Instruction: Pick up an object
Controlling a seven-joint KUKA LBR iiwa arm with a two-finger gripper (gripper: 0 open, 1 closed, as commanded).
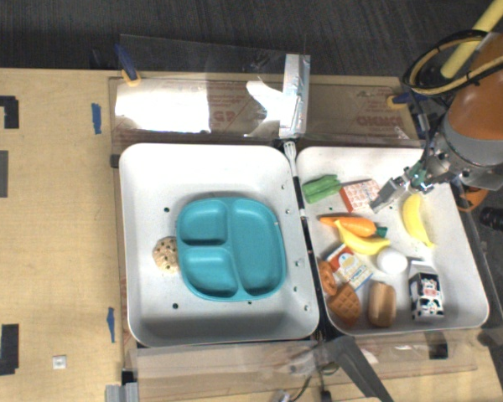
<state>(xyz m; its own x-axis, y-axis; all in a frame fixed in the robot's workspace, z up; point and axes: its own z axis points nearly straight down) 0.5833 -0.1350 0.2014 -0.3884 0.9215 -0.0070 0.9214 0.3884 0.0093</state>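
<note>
My gripper [402, 188] hangs over the back of the right bin [469, 262], fingers open and nothing between them. Its left finger [386, 193] points toward a red-and-white box [360, 195]. A yellow banana [416, 219] lies just below the gripper, its top end close to the right finger. Further left are a green vegetable [320, 188], an orange carrot [350, 223] and a second yellow fruit [365, 241]. A white egg [391, 262], a black-and-white carton [426, 294], a brown roll [382, 302] and a waffle [345, 306] lie toward the front.
The left bin [142, 191] holds a teal divided plate [230, 245] and a cookie [166, 254] beside it. A clear plastic sheet [210, 99] stands behind the bins. Yellow and black cables [453, 57] loop above the arm's orange band [484, 111].
</note>
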